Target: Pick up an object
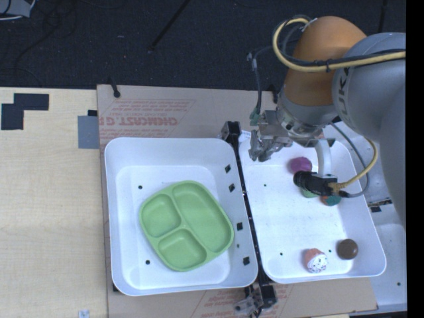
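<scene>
Starting nearest, in the right bin [278,234], near right corner: a brown ball [346,248] and, just left of it, a white speckled lump [316,261] with an orange patch. Close together, not touching. Both loose on the bin floor, well apart from the gripper.

Over to the left bin [126,177] now: a green plate [185,225] with three compartments. Lies flat on the floor, turned at an angle to the walls, taking up much of the near middle.

Further back in the right bin, towards the right wall: a teal piece [330,200], partly hidden, shape hard to make out. Just beyond that, a purple lump [301,164], alone on the white floor.

And there, left of the purple lump, over the far left part of the right bin: the gripper [263,150]. Points downward, close to the wall between the two bins. Near the purple lump but apart from it. No object visibly in its grasp. Released or clenched? Cannot tell from this angle.

Above it, the grey arm [377,85] with its orange band, reaching in from the right over the far rim. Under both bins, brown cardboard [165,111] with red print, and left of that the pale bench [46,197].
</scene>
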Action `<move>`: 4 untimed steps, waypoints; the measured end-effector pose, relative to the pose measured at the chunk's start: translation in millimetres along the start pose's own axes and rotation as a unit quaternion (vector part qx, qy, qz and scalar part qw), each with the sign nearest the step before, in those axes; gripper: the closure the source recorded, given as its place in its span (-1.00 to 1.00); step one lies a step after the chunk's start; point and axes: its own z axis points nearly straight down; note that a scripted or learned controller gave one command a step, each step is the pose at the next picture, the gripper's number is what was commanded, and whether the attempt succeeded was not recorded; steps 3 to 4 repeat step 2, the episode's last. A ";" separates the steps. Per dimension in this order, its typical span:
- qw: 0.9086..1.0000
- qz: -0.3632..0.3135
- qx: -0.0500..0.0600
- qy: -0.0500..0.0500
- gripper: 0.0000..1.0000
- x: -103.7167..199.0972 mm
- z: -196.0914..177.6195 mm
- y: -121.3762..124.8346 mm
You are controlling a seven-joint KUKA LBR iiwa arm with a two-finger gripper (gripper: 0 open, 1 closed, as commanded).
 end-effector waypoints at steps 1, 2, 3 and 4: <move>1.000 -0.001 0.000 0.001 1.00 53.8 -2.6 10.0; 1.000 -0.001 0.002 0.000 1.00 108.4 19.3 11.6; 1.000 -0.001 0.002 0.000 1.00 108.4 19.3 11.6; 1.000 -0.001 0.002 0.000 1.00 108.4 19.3 11.6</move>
